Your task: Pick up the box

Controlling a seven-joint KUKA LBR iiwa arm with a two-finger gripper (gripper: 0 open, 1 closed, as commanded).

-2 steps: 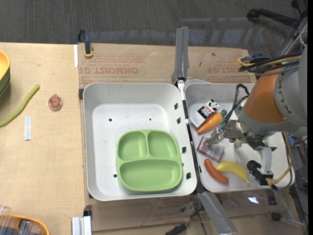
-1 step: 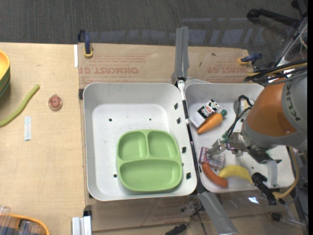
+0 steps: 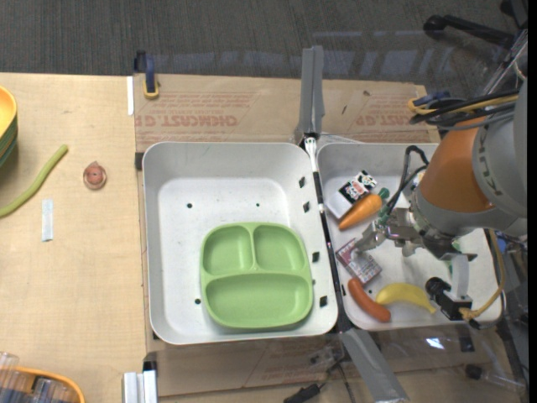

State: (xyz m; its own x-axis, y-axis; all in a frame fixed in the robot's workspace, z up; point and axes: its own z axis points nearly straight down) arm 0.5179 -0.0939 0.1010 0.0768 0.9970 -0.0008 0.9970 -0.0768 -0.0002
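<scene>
Camera view shows the grey arm (image 3: pixel 470 175), with its orange band, reaching into the right bin (image 3: pixel 495 309) from the right. The gripper (image 3: pixel 375 235) is seen low over the middle of that bin, its metal tip pointing left toward a small box with a pink and white pattern (image 3: pixel 361 263), which lies flat near the bin's left wall. Whether the jaws are released or clenched cannot be told; the wrist and cabling hide too much of them, and no object can be seen caught in them.

A second small box, black and white (image 3: pixel 356 187), lies further up the bin, and a carrot (image 3: pixel 361 211) rests slantwise between the two boxes, just beside the gripper's tip. A red sausage-like item (image 3: pixel 369 300) lies just below the patterned box, with a banana (image 3: pixel 406 295) beside it. The left bin (image 3: pixel 168 175) holds a green divided plate (image 3: pixel 256 275).

Several risks are judged likely. The patterned box is thin and flat, so it may be slid along the floor rather than lifted. With the carrot so close, it could be nudged or grasped by mistake. Crowding against the left wall leaves little room for one side of the grasp, so a tilted, weak hold could be made.
</scene>
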